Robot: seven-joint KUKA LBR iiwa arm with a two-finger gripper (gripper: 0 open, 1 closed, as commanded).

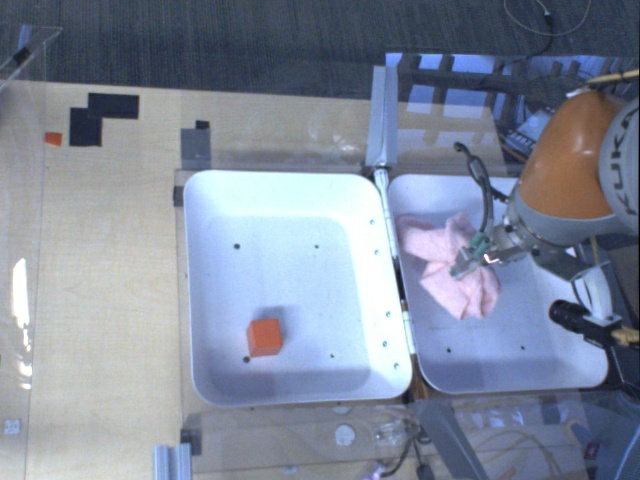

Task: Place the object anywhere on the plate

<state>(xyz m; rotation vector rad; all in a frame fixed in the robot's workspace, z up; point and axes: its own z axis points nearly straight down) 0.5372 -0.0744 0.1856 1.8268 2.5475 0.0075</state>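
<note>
Tabletop [110, 298] of pale wood carries two shallow white bins side by side, seen from above at a slant. Left bin [290, 208] holds a small orange-red cube [265, 337] lying near its lower left part, well apart from everything else. Right bin [540, 358] holds a crumpled pink cloth [440, 248], spread from the bin's upper left toward its middle. Arm [575, 168], grey with an orange band, reaches in from the right, and its gripper [474, 258] sits low over the cloth, its tip touching or pressed into the pink folds. Whether the fingers are apart or closed on the cloth cannot be told, since the tip is small and blends with the fabric.
</note>
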